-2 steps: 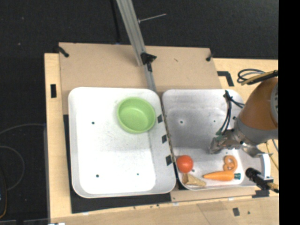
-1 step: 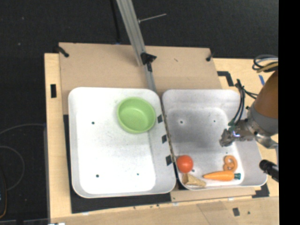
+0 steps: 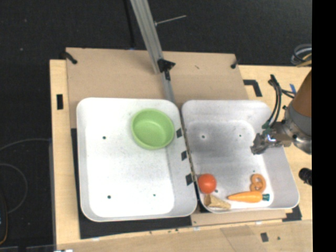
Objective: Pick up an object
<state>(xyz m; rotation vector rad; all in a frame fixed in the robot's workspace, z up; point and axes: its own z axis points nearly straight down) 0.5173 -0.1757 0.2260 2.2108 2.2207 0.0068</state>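
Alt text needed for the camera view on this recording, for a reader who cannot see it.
A robot arm's claw hovers over the right edge of the right white bin, which holds a tomato, a carrot, a pretzel-like piece and a tan wedge along its near end. The left bin holds a green bowl.

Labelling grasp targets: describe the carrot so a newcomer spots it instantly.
Look in the right bin, along its near edge. The carrot lies there flat, below the small orange ring and right of the red tomato. It is the long, tapered orange piece.
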